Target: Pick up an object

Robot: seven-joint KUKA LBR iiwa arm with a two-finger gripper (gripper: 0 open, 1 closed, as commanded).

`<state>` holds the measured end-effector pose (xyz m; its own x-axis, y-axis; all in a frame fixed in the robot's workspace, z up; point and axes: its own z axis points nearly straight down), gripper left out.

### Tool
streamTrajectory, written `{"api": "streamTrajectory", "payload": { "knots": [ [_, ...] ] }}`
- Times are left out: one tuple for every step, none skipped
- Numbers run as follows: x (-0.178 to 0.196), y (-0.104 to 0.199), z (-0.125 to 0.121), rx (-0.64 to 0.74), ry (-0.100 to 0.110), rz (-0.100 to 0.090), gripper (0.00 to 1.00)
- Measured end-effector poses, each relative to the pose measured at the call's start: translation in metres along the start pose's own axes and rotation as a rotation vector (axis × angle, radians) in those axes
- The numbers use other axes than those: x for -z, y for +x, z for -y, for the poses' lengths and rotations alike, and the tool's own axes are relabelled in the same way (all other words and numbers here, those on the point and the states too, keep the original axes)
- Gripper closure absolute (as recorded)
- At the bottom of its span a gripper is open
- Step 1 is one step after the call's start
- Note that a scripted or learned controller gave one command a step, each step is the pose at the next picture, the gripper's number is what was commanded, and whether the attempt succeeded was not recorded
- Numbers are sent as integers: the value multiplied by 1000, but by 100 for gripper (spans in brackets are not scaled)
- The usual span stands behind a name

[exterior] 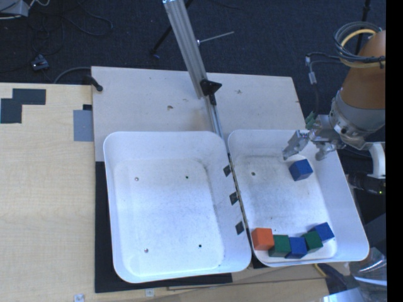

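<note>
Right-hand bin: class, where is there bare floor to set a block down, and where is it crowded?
In the right bin, free floor runs down the middle, between the lone blue block under the gripper and the row along the near edge. That row is crowded: orange block, two green blocks, two more blue ones.

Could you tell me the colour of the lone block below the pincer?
Blue: the lone block, clearest in the camera view.

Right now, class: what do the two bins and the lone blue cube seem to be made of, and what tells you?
Bins: the left bin and right bin look like thin moulded plastic, matte white, with rounded rims and scuffed, speckled floors. Lone blue cube: flat even colour and crisp edges suggest painted wood or hard plastic; the view cannot settle which.
</note>
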<state>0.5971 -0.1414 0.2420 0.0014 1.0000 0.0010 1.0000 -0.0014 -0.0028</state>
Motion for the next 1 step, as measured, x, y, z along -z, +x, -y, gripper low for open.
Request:
{"api": "streamTrajectory", "payload": {
  "knots": [
    [26,-58,-2,-2,-4,4,0]
  ]
}}
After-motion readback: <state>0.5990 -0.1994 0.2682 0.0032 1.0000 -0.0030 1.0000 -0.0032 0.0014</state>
